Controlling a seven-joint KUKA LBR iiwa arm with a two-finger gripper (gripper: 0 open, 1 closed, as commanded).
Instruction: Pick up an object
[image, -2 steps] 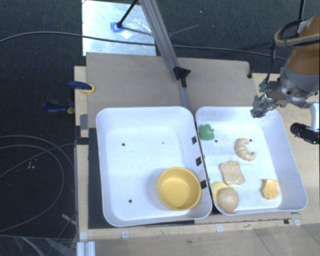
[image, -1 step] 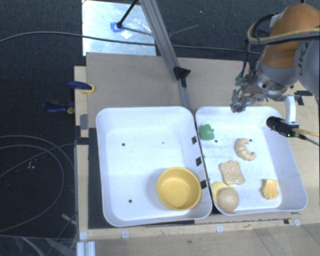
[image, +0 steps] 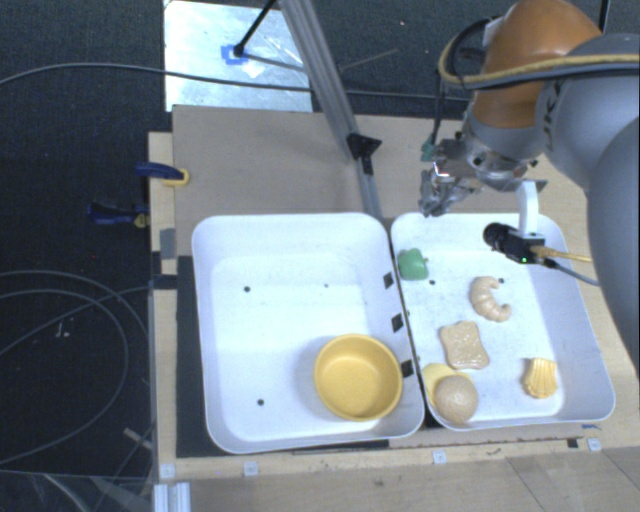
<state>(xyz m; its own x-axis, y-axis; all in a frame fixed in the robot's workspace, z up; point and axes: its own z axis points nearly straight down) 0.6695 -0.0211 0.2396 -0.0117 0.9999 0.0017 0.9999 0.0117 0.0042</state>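
- A little green thing (image: 413, 264) lies in the right bin (image: 575, 300), up in its far left corner, right by the wall between the two bins
- Near the middle of that bin is a curved croissant (image: 489, 298), and closer to me a flat square cracker (image: 464, 345)
- A round bun (image: 456, 397) sits at the near edge, touching something yellow (image: 434, 374) beside it
- A yellow shell shape (image: 540, 378) lies near the right corner
- The pincer (image: 436, 200) hangs above the far rim of the right bin, up from the green thing, with nothing in it; I cannot tell how wide it is open
- The left bin (image: 260, 260) has a yellow bowl (image: 358, 375) in its near right corner
- Both bins sit on a brown surface (image: 270, 160)
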